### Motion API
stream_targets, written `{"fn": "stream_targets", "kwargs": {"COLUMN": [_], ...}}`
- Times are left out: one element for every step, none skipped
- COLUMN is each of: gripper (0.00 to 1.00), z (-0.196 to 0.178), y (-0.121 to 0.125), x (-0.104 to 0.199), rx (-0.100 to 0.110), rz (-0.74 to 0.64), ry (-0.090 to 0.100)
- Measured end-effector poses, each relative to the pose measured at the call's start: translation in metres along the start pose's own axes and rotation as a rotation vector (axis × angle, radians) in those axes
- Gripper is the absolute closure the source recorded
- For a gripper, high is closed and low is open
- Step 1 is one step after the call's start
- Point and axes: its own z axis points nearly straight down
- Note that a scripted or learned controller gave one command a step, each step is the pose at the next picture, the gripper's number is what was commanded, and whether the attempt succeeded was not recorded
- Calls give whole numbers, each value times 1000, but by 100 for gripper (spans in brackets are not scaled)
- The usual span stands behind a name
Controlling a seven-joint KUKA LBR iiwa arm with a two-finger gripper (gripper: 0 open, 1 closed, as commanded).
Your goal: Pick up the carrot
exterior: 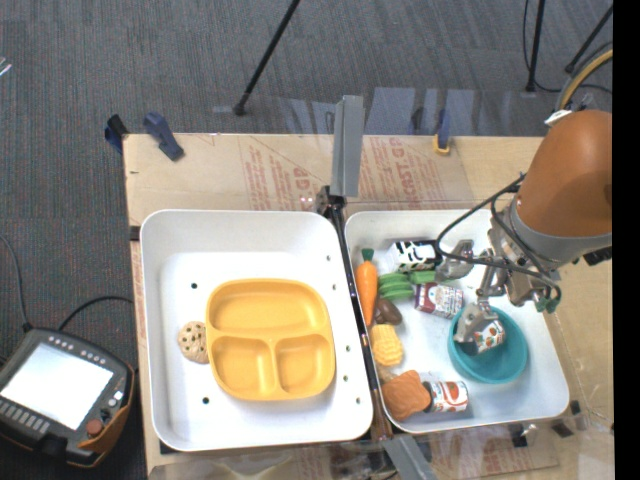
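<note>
Carrot (pixel 367 286) lies in the right bin (pixel 556 373), lengthwise along that bin's left wall and close to its far left corner, green top pointing to the far side. It lies free, with nothing gripping it. Just beside it toward the bin's middle sit a green vegetable (pixel 397 286) and a dark brown piece (pixel 387 314). Nearer the front edge, still along the left wall, come a yellow corn cob (pixel 387 346) and then an orange-brown toy (pixel 405 395) at the near left corner, touching a small can (pixel 450 396) lying on its side. A black-and-white item (pixel 414 252) rests near the far wall, and another small can (pixel 439 300) lies toward the centre.

The gripper (pixel 487 313) hangs over the right half of this bin, above a teal bowl (pixel 500 364), well apart from the carrot. A small red-and-white object (pixel 488 336) sits at the fingertips over the bowl, but whether the claw clamps it or merely hovers above it cannot be told from this angle. The orange wrist band rises over the bin's far right corner.

The left bin (pixel 170 258) carries a yellow divided tray (pixel 270 338) at its centre, and a cookie (pixel 193 341) touches the tray's left edge.
</note>
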Motion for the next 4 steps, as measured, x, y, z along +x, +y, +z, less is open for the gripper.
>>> {"fn": "stream_targets", "kwargs": {"gripper": [0,100,100,100], "z": [118,105,11,-30], "y": [31,31,47,4], "x": [50,47,59,40], "rx": [-2,0,2,1], "rz": [-1,-6,-53,-201], "ry": [8,0,-9,-3]}}
